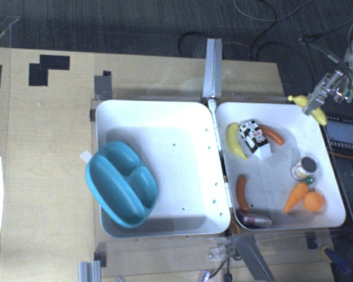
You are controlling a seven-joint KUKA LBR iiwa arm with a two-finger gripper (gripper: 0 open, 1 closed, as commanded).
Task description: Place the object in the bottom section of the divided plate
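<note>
Bench, right bin (335, 207) corner: hand (315, 103) gripping yellow banana (313, 108).

You see two bins side by side on the counter (41, 175). In the left bin (165, 122), the divided plate (121, 183) sits at the left side, tilted up on the wall. In the right bin (282, 175), a banana (235, 141) lies at the back left, just beside a small box (254, 137) with a sausage (273, 136) behind it. A can (304, 168) sits to the right. A carrot (295, 197) and a round fruit (313, 201) lie at the front right, touching. Another sausage (242, 193) lies at the front left.
</note>
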